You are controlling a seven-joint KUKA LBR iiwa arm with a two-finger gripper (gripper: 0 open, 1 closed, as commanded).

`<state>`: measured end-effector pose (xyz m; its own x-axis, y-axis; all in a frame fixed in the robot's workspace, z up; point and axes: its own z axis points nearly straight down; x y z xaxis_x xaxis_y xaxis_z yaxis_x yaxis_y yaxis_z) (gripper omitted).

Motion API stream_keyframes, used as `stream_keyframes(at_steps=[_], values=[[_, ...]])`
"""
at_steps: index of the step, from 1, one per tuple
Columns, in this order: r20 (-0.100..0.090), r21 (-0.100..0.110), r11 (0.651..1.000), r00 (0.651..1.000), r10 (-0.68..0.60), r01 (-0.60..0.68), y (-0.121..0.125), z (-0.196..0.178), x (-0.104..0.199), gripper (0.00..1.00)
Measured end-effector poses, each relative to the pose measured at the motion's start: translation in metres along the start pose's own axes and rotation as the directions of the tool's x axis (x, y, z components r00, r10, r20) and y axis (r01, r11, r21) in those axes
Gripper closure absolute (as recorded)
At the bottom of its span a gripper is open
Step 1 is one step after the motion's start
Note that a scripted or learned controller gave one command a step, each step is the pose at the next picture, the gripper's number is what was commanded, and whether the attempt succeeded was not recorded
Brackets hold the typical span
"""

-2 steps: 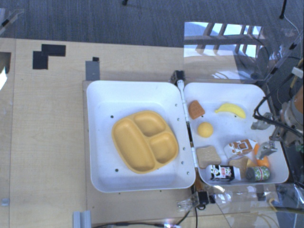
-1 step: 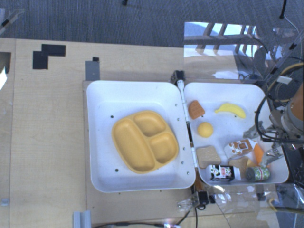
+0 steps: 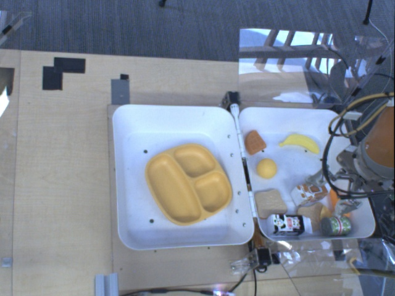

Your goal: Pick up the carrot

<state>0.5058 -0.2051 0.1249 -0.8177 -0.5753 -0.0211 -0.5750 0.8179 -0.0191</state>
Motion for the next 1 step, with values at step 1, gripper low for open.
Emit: stream_keyframes(at_steps=[1], values=[[0.018, 0.013, 1.0, 1.0, 0.008, -0.008, -0.0028, -0.0139, -0.0061, 1.0]])
